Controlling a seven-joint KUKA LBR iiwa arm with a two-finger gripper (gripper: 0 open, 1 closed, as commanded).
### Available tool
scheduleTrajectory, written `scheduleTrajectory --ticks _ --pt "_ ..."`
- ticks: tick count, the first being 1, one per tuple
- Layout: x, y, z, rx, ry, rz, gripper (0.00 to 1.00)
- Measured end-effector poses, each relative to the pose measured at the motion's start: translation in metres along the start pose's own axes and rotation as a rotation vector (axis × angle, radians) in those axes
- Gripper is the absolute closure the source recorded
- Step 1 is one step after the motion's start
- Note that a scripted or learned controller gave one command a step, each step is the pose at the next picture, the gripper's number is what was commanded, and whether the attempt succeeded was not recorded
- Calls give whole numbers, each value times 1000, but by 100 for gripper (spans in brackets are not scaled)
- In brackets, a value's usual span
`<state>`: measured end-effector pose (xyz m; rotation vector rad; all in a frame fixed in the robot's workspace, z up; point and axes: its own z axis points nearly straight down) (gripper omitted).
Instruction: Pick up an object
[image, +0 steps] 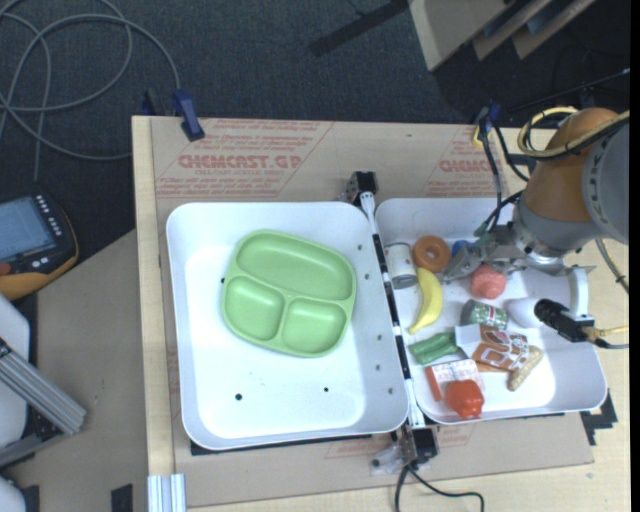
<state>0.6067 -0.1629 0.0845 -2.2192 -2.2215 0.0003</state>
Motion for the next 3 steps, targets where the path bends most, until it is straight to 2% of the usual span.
scheduleTrajectory --ticks 1,2,3 --pt "0 1 -10 -2 -1 0 100" --pt "56 -60 -1 -2 0 0 100" --pt "142 -48 -100 -2 0 0 100"
